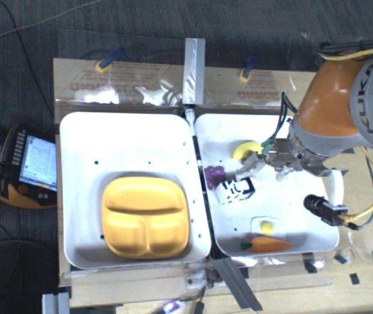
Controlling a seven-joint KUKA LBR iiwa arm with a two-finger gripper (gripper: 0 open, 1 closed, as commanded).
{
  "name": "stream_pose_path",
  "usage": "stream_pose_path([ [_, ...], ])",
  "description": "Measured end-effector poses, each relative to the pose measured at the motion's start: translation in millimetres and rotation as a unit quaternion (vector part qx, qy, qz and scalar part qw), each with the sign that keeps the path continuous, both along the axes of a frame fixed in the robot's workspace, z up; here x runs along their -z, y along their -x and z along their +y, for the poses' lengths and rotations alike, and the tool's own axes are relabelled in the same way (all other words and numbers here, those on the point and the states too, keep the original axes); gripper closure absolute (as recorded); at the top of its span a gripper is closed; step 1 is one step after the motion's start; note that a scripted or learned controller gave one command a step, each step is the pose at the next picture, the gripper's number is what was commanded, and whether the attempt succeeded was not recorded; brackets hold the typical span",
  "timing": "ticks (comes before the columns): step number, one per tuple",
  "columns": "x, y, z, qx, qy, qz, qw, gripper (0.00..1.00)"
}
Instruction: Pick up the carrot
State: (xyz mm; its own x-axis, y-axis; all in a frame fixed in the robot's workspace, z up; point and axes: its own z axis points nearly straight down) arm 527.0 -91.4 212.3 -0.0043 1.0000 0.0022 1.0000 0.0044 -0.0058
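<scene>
Carrot is lying by the right bin's front wall — untouched. Hand, grip unclear, is hovering mid-bin near a purple item; approach step, needing travel toward the front.

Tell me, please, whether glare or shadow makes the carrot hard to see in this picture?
Camera view: the carrot is evenly lit and sharp against the right bin; glare falls on the plastic sheet behind the bins; the gripper area is dim and slightly blurred.
</scene>
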Motion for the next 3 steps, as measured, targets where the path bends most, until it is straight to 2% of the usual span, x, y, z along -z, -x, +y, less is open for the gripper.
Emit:
stream_pose_path([
  [1, 103, 42, -36, -0.148, -0.0014, 0.000, 0.9889, 0.00],
  [2, -31, 42, -42, -0.149, 0.0001, -0.002, 0.9889, 0.00],
  [3, 123, 41, -29, -0.329, -0.0002, -0.004, 0.9445, 0.00],
])
